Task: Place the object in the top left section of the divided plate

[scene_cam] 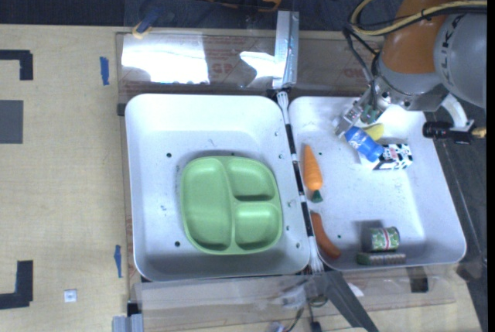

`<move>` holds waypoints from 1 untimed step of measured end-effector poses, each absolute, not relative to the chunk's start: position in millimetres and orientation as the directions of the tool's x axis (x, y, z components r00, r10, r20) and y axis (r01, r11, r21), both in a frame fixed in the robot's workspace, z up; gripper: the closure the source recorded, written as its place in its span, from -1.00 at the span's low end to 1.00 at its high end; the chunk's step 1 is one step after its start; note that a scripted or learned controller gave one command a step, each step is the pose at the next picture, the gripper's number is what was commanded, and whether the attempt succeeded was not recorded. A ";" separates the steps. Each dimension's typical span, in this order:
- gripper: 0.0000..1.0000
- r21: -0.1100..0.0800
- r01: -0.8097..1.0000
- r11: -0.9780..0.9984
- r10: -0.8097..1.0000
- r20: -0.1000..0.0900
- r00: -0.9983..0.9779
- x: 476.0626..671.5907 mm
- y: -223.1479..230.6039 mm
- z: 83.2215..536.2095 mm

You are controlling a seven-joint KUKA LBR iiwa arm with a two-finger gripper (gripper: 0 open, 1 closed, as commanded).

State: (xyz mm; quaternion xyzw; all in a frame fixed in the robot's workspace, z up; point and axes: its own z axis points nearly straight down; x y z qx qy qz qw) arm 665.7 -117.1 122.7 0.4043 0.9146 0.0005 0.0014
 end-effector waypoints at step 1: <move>1.00 0.000 0.946 0.324 0.946 -0.001 -0.324 656.3 -80.5 231.8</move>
